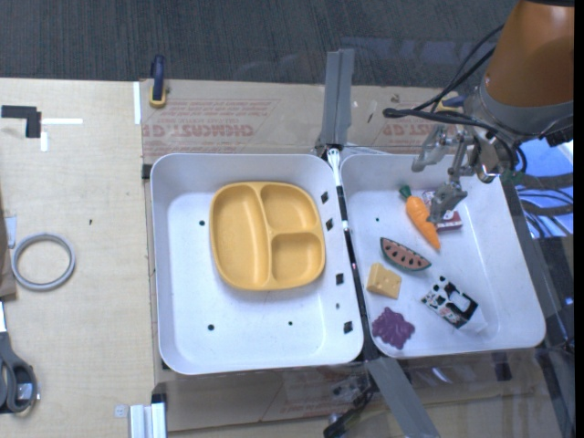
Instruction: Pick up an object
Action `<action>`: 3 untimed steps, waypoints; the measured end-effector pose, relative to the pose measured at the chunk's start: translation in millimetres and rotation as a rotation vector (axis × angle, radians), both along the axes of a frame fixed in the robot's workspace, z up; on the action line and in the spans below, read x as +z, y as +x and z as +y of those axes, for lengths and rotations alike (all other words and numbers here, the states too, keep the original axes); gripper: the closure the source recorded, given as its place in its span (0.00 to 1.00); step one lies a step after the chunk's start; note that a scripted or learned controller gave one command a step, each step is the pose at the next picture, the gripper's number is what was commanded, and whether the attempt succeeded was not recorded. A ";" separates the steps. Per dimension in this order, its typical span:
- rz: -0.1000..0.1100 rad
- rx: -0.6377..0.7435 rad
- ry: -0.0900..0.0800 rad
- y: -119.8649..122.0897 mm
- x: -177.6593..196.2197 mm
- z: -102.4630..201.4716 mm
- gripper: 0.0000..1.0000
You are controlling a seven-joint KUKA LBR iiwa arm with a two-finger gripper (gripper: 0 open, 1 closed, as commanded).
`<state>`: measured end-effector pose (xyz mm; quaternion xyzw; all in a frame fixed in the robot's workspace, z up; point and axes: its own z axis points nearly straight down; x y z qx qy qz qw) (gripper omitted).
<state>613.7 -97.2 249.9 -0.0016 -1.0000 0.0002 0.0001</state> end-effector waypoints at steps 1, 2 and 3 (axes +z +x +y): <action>-0.001 -0.101 0.000 -1.6 -11.0 -59.9 0.00; -0.002 -0.204 0.000 18.4 -129.4 -51.8 0.00; -0.001 -0.534 0.000 15.7 -159.0 -49.1 0.00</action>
